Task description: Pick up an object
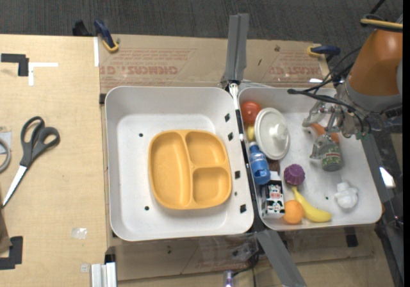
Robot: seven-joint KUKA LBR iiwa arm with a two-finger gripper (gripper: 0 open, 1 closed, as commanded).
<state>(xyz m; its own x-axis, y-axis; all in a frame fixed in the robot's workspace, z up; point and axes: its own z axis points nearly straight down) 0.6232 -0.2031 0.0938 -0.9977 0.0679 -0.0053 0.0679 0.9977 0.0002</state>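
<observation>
right bin (370, 205): banana (312, 207), orange (293, 213), carton (274, 197) | left bin (122, 170): yellow tray (190, 168) | tool (328, 141): gripping small can (331, 157)

overhead fixed camera | slanted down | both bins (122, 170) | mid-range

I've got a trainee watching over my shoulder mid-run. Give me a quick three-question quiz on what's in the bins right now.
1. True or false: the yellow divided plate lies in the same bin as the banana.
2. Which thing lies closest to the end effector? A) scissors B) small jar C) blue bottle
3. Fill in: between the white lid and the banana sits a ______ ball.

Key
1. False: the plate is in the left bin, the banana in the right bin.
2. B
3. purple
</observation>
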